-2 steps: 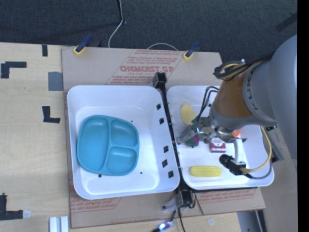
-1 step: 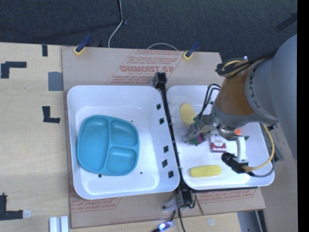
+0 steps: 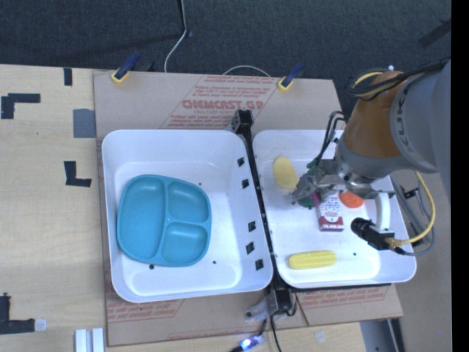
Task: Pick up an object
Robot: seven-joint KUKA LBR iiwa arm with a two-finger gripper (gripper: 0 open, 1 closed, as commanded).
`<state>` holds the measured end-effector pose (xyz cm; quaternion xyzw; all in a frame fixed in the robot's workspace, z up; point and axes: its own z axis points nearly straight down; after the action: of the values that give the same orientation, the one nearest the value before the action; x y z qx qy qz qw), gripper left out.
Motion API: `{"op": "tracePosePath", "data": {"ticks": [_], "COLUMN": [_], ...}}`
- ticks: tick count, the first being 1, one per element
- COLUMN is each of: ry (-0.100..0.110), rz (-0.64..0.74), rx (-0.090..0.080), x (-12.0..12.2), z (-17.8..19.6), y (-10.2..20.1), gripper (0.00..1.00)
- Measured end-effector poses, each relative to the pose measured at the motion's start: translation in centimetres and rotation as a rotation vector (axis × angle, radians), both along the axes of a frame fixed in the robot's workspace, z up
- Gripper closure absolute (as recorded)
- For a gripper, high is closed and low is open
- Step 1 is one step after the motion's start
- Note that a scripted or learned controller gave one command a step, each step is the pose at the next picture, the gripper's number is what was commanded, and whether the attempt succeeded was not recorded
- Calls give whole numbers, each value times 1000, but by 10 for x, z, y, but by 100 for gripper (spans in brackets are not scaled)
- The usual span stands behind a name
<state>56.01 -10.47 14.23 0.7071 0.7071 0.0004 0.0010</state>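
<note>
Since low in right-hand bin (image 3: 396, 270):
Gripper (image 3: 306, 193): poised beside yellow lemon (image 3: 285, 171), likely target; finger state cannot tell.
Corn (image 3: 312, 259): lower frame, apart.

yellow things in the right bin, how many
2. A rounded yellow piece lies near the divider in the bin's upper part, just left of the gripper. A yellow corn cob lies along the near wall. The arm may hide others.

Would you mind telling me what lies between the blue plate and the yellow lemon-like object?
In the camera view, the black divider where the two bins meet lies between the blue plate and the yellow object.
</note>
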Motion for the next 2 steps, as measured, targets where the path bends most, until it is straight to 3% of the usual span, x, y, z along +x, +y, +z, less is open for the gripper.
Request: {"op": "tracePosePath", "data": {"ticks": [1,2], "ry": [-2,0], "rz": [1,2], "rx": [0,0], "x": [-6,-5], "z": [60,88], "y": [1,1], "gripper": [100,100]}}
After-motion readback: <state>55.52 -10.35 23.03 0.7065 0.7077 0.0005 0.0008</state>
